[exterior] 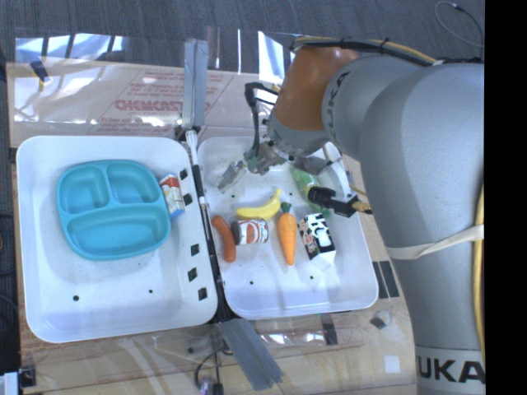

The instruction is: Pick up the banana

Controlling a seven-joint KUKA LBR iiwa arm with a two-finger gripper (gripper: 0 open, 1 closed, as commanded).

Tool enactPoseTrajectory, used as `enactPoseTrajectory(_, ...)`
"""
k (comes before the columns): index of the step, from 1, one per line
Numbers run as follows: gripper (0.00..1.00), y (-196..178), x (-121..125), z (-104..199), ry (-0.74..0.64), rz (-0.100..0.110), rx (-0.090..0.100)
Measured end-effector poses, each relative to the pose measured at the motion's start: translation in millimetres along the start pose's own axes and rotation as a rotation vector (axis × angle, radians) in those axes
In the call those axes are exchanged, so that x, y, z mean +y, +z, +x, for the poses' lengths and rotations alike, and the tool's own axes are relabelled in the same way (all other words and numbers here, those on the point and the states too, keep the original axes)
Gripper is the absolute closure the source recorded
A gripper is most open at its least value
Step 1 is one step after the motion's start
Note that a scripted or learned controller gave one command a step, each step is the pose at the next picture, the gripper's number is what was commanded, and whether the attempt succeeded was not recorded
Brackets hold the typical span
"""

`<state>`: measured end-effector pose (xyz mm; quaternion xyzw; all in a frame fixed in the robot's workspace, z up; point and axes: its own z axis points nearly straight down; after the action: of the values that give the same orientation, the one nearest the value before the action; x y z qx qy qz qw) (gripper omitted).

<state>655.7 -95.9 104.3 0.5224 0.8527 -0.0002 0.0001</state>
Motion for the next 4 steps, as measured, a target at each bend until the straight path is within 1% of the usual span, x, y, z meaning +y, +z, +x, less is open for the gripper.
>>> enactPoseTrajectory(1, 0.00, -73, -6, -14, -0.232, -0.001, -0.002)
enactPoseTrajectory(2, 0.00, 13, -37, 1, -0.300, 0.001, 0.001)
enactPoseTrajectory(3, 0.00, 12, -70, 25, -0.112, 0.002, 0.000)
enactPoseTrajectory(4, 1.00, 2, -69, 25, -0.117, 0.002, 0.000)
